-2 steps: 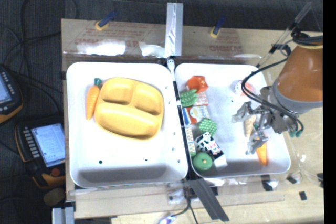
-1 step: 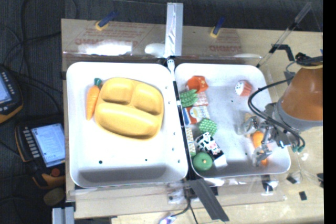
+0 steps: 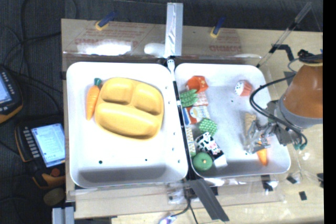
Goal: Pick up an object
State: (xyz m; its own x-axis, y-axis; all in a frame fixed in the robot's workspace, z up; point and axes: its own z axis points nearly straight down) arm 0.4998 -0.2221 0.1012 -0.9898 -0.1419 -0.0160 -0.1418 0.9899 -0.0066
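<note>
Claw [image 3: 255, 136]: low in the right bin [image 3: 231, 73], near its front right corner; finger spread cannot be told. Nearest item: small orange piece [image 3: 262, 156], just beside the claw toward the bin's front edge.

The gripper [image 3: 255, 136] hangs low in the right bin [image 3: 226, 72], just beside a small orange piece [image 3: 262, 156] near that bin's front right corner.

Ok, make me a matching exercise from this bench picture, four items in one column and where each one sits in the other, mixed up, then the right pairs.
Items:
1. yellow tray
2. carrot
3. green ball
4. gripper

Places:
A. right bin, near front wall
B. left bin, middle
C. over right bin's right side
D. left bin, beside the tray's left edge

Pairs: 1-B, 2-D, 3-A, 4-C
</note>
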